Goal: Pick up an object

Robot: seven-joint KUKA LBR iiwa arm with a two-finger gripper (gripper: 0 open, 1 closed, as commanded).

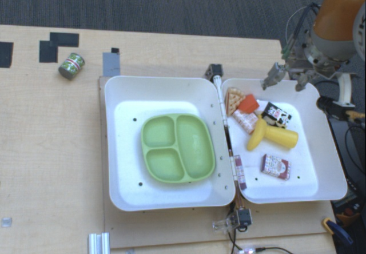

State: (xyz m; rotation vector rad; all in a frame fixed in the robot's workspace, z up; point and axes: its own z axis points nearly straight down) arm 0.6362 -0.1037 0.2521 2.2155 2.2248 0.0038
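gripper [287,78] poised above far rim of right bin [326,187], fingers spread and clamped on nothing, ready to descend on toys heaped near the divider: banana [257,135], yellow block [282,137], waffle [234,100].

Small toy foods [272,134] lie clustered in the right bin [326,184].

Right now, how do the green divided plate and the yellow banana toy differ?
The green divided plate is flat, with three compartments, and sits alone in the left white bin. The yellow banana toy is smaller and rounded, crowded among other items in the right white bin. Both look like plastic.
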